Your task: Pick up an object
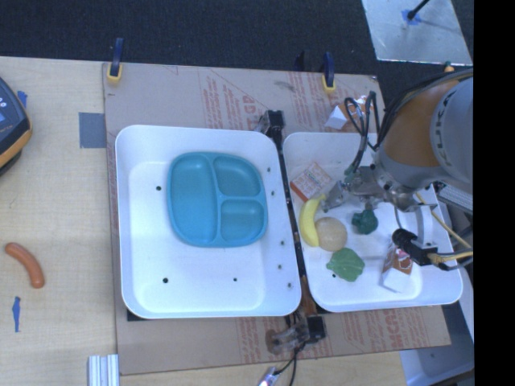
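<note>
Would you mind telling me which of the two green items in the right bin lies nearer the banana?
The lighter green leafy piece, below the darker green one.

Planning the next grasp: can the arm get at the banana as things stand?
Probably yes. The banana lies uncovered at the left edge of the right bin, and the end effector hangs just to its right. The round potato touching it may crowd the grasp.

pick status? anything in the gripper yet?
Done: the arm is over the right bin, with the gripper low among the items. In hand: nothing visibly held; a dark teal object sits just below the gripper. Left: the grasp and the lift. The banana, round beige item and green leafy piece lie on the bin floor.
</note>
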`<state>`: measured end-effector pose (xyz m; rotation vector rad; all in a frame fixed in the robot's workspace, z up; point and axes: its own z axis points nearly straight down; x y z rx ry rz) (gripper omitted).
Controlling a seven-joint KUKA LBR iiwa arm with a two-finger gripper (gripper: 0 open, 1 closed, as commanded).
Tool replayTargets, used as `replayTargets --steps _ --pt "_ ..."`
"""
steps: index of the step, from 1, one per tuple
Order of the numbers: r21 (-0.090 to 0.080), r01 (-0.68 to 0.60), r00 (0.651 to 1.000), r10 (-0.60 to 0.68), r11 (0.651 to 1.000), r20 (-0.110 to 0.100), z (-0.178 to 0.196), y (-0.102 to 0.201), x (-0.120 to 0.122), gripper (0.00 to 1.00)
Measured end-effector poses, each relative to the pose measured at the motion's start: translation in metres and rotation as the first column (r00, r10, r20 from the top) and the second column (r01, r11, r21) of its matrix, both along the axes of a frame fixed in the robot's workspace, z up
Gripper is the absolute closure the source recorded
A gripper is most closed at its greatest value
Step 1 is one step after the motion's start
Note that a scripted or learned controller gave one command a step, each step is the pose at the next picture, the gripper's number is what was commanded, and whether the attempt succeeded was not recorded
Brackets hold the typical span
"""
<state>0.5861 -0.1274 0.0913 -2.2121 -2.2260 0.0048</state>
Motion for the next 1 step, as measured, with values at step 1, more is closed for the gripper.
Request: replayTargets --steps 1 --pt "-0.001 0.004 1.000 -0.004 1.000 0.003 0.0321 -0.0615 -0.0004 0.00"
